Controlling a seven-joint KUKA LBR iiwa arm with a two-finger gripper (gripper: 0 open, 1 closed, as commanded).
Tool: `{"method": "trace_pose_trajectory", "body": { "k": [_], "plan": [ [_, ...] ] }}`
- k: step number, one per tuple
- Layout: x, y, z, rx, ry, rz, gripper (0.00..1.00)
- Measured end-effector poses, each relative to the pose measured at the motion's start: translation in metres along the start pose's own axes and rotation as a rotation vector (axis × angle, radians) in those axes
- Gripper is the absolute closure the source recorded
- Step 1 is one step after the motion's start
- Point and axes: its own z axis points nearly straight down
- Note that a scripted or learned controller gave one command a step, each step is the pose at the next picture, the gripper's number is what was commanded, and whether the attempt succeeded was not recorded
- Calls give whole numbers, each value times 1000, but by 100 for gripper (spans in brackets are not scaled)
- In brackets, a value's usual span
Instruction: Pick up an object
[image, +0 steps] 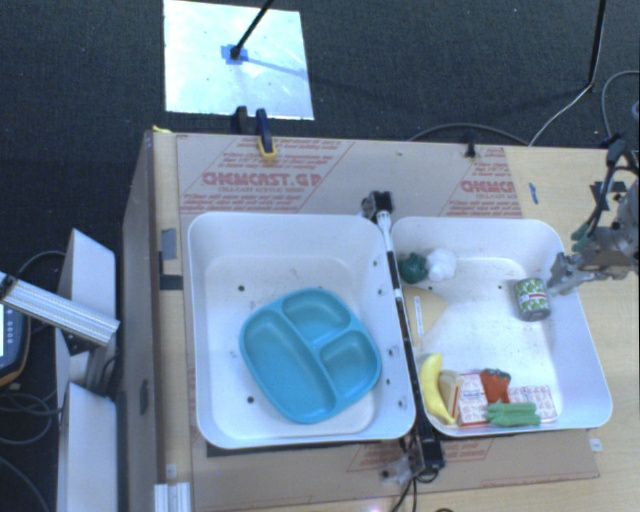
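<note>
End effector (562, 272) sits low at the right bin's (585, 350) far right rim, just beside the can (532, 298), likely lining up on it. Can't tell its state. Food toys bunched along the near wall; blue tray (310, 352) in left bin

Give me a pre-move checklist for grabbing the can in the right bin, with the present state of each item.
1. Can lies in the right bin, near its right wall: ok.
2. Gripper beside the can, at the bin's right rim: ok.
3. Can between the fingers: cannot tell.
4. Nothing resting against the can: ok; the banana and the white ball lie apart from it.
5. Blue plate stays in the left bin, out of the path: ok.
</note>
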Motion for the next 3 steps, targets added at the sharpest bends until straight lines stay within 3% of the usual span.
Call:
{"method": "trace_pose_trajectory", "body": {
  "k": [1, 2, 3],
  "plan": [
    [26, 50, 99, 3, 1, -1, 0],
    [74, 96, 144, 1, 1, -1, 0],
    [70, 129, 172, 14, 2, 2, 0]
  ]
}}
